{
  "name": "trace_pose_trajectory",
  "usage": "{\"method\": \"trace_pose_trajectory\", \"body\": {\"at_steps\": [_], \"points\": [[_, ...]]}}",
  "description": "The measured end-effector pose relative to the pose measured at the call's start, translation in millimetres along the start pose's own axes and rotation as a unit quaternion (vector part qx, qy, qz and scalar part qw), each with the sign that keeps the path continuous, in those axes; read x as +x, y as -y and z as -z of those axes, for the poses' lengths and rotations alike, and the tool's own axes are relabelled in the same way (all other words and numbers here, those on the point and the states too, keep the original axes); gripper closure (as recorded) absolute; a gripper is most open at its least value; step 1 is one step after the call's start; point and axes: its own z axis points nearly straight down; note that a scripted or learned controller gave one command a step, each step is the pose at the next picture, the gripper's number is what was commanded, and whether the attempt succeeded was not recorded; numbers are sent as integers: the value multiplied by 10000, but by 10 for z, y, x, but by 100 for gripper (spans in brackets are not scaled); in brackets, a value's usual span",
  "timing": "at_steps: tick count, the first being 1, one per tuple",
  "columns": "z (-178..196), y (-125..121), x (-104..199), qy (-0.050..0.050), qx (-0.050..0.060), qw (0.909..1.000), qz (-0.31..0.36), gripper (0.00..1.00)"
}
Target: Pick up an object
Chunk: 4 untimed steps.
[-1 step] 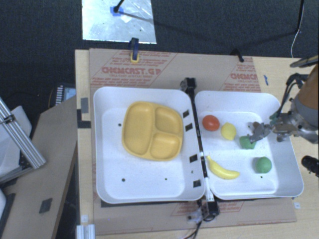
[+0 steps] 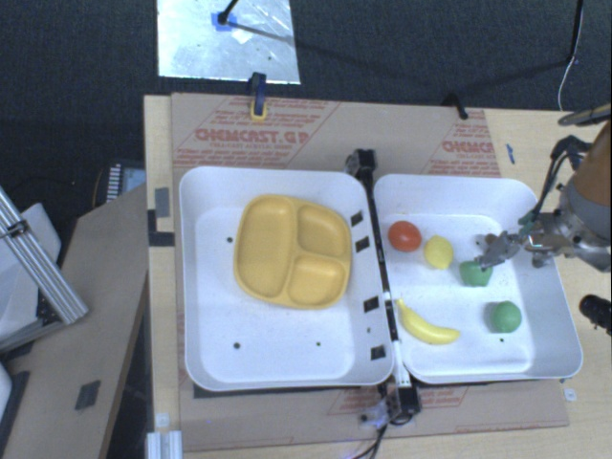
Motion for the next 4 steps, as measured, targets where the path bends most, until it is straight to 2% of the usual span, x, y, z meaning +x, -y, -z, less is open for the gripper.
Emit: {"method": "trace_pose_trajectory", "body": {"at_steps": [2, 3, 4], "points": [[-1144, 13, -35, -6, 20, 10000, -11, 0], [-1010, -5, -44, 7, -10, 10000, -17, 100], [-409, -24, 37, 8, -32, 10000, 8, 100]]}}
